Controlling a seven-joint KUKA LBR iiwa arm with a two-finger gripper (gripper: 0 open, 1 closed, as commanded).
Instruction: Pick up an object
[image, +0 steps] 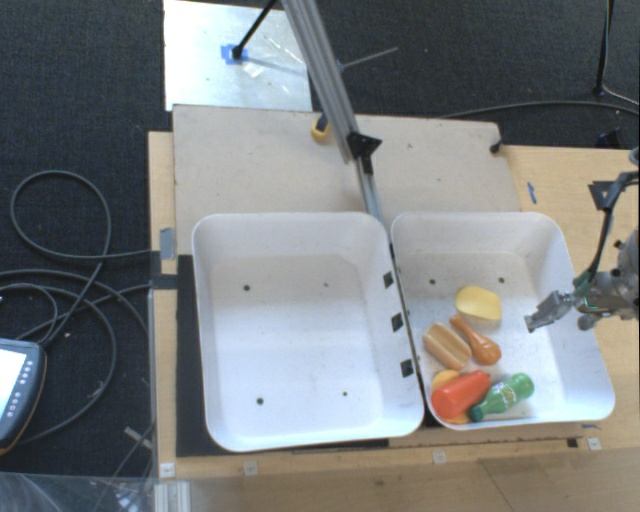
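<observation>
The right bin (560, 240) holds several toy foods near its front left. A yellow wedge (479, 303) lies furthest back, with an orange carrot (477, 341) and a hot dog bun (446, 346) just in front of it. Closer to the front rim are a red pepper (461, 394), a green bottle (503, 396) and a small orange piece (443, 378). My gripper (548, 312) reaches in over the bin's right side, to the right of the yellow wedge and apart from every object. Nothing shows in it.
The left bin (290, 230) stands beside the right one, with their rims meeting at the middle. A slanted grey pole (330, 80) rises from behind the bins. Cables (60, 250) and a screen (15, 385) lie on the floor at left.
</observation>
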